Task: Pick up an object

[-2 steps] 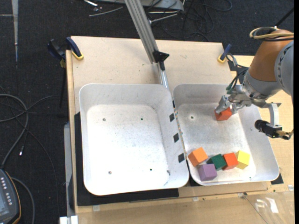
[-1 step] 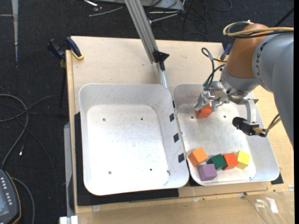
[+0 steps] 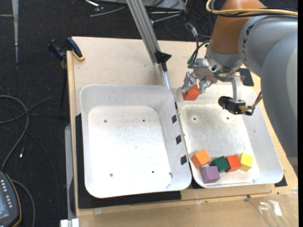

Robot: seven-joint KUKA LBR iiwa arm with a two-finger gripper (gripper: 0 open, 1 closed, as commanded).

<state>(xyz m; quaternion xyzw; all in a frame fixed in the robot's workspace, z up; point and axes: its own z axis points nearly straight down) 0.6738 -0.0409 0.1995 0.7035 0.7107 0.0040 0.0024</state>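
My gripper (image 3: 192, 90) hangs above the far left corner of the right bin (image 3: 227, 126), shut on a red-orange block (image 3: 191, 93) that sits between its fingers, lifted off the bin floor. At the near edge of the right bin lie several blocks in a cluster: an orange one (image 3: 200, 158), a purple one (image 3: 210, 174), a green one (image 3: 220, 164), a red one (image 3: 233, 162) and a yellow one (image 3: 246, 161).
The left bin (image 3: 125, 136) lies beside the right one on the wooden bench. A slanted metal pole (image 3: 144, 25) comes down to the bench just behind the bins, close to the gripper. A black camera mount (image 3: 232, 104) juts from the arm over the right bin.
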